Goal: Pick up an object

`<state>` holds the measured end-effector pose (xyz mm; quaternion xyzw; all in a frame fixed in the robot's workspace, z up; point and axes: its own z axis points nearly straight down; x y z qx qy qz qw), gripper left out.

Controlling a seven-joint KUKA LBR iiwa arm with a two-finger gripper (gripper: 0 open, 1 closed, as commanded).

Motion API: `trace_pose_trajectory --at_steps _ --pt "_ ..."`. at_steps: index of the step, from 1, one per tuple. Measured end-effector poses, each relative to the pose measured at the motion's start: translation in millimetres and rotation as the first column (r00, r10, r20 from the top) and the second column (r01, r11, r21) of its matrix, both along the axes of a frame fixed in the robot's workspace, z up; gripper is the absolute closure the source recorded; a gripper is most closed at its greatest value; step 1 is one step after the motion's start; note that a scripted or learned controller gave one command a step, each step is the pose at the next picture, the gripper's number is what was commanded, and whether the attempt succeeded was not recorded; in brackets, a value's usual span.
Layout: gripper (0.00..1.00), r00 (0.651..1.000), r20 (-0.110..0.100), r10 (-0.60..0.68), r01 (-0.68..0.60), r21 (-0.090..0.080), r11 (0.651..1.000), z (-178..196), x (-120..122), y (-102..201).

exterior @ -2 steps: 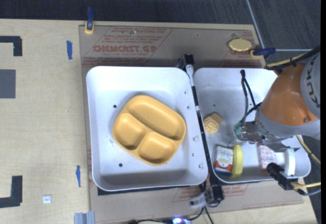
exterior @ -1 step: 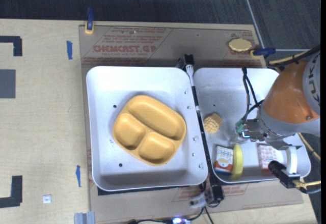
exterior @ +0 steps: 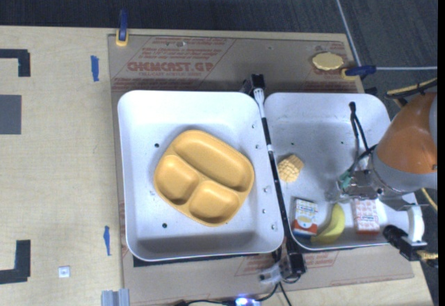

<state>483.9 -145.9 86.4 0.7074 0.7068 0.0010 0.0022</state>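
The right bin (exterior: 313, 124) holds a yellow corn cob piece (exterior: 290, 167) near its left wall. Along its front wall lie a small white and orange carton (exterior: 304, 217), a yellow banana (exterior: 334, 222) and a white and pink packet (exterior: 366, 215). My gripper (exterior: 353, 185) hangs low over the right bin, just above the banana and the packet, below the orange band (exterior: 410, 141) of the arm. Its tip is hard to make out against the bin floor.
The left bin (exterior: 139, 124) holds a yellow three-compartment plate (exterior: 203, 176). A tan round disc (exterior: 327, 61) lies on the cardboard behind the right bin. A black cable (exterior: 358, 131) runs down to the wrist. Clamps sit between the bins.
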Motion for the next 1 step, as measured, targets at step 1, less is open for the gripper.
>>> trace_pose_trajectory --at_steps 1 --pt "1.0 1.0 -0.002 0.002 -0.002 0.002 1.0 98.7 -3.5 56.4"
